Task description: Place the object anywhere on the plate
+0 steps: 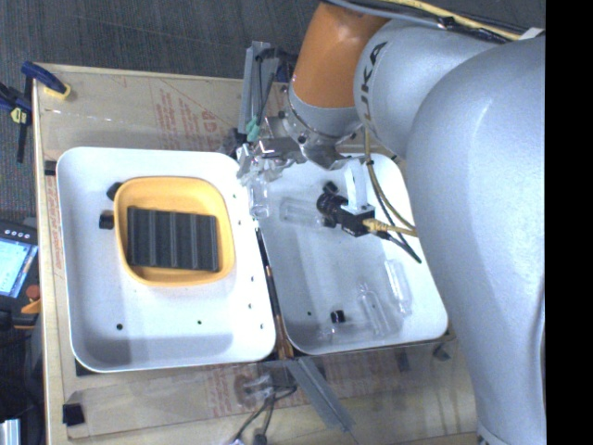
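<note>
yellow plate (172, 189) lying flat in left white bin (139, 341), rounded-square in outline, with a dark grey ribbed panel (173, 237) filling its middle. nothing resting on plate. two small dark items (109, 193) noted just beyond plate's left rim, on the bin floor, too small to identify.

right white bin (371, 349) adjoining on plate's right. within it, well right of plate: one clear, hard-to-read object (298, 213) level with plate's upper half, and a second clear object (387, 295) farther right and lower, level with plate's lower edge or below. small black piece (338, 317) close beside the second clear object, on its plate side. which of these counts as the object for placing: cannot tell.

gripper (258, 176) positioned just right of plate's upper right corner, over the seam between the two bins, near the first clear object. open or closed state: cannot tell, blurred and partly masked by the wrist. no item confirmed held.

grey arm (463, 156) with orange band (338, 35) entering from far right of plate. black fitting (341, 211) with cable seen on wrist, right of the first clear object.
</note>
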Available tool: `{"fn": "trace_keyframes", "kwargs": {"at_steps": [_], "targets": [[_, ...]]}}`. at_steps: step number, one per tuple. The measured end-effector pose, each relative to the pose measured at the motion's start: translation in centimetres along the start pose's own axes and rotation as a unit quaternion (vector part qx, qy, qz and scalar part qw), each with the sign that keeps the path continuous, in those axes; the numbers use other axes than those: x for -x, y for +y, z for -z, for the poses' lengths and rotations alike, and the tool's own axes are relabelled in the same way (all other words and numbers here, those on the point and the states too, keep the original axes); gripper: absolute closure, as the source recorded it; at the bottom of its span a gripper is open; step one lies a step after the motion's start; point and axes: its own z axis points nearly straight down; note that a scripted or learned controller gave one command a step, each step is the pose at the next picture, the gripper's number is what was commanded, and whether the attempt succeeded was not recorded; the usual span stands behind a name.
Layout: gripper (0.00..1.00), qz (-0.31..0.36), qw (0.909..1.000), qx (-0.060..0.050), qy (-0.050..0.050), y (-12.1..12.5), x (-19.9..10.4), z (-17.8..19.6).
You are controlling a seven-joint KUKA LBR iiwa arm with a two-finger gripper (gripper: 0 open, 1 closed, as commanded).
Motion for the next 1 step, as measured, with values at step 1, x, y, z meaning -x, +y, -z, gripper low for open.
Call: {"fn": "trace_keyframes", "kwargs": {"at_steps": [1], "targets": [[0.0,0.0,1.0,0.0,0.0,0.0,0.02,0.0]]}}
